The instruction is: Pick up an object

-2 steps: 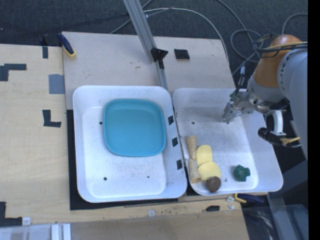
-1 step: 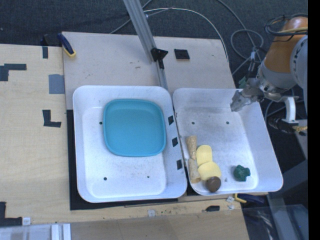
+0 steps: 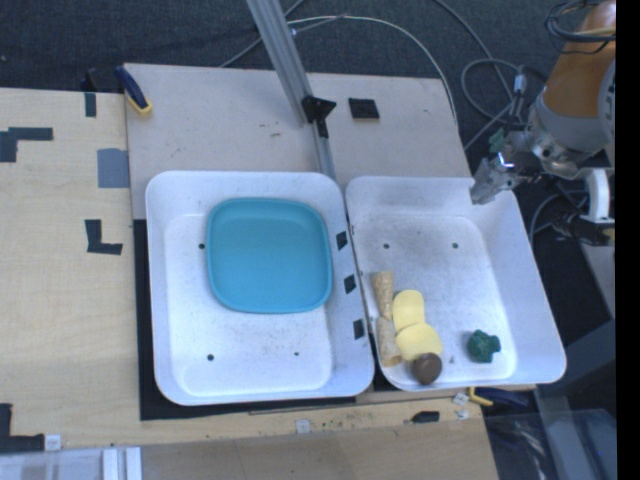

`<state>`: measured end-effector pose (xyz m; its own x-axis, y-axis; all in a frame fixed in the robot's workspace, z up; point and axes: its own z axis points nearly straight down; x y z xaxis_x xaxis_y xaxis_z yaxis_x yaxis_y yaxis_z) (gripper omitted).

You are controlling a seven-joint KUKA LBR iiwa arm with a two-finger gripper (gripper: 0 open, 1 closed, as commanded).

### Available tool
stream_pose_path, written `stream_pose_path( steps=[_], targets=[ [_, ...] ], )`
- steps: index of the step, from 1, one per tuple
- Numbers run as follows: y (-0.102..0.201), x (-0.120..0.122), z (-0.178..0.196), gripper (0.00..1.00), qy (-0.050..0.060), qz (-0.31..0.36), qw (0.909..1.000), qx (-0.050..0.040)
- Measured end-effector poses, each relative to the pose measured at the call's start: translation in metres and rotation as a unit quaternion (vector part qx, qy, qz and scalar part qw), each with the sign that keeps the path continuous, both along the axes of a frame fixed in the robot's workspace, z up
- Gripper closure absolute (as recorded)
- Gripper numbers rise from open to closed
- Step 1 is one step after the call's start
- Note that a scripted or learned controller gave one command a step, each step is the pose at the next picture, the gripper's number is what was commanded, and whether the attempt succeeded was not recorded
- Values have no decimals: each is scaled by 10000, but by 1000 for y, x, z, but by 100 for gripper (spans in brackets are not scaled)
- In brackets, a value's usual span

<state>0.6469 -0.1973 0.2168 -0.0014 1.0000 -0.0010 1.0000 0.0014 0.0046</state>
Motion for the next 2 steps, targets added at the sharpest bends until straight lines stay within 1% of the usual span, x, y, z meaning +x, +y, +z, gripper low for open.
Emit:
stream_pose_path(
  steps=[1, 2],
  targets=[
    [0, 2, 42, 100, 6, -3, 10000, 0],
    [57, 4, 28, 100, 28, 15, 10000, 10]
  ],
)
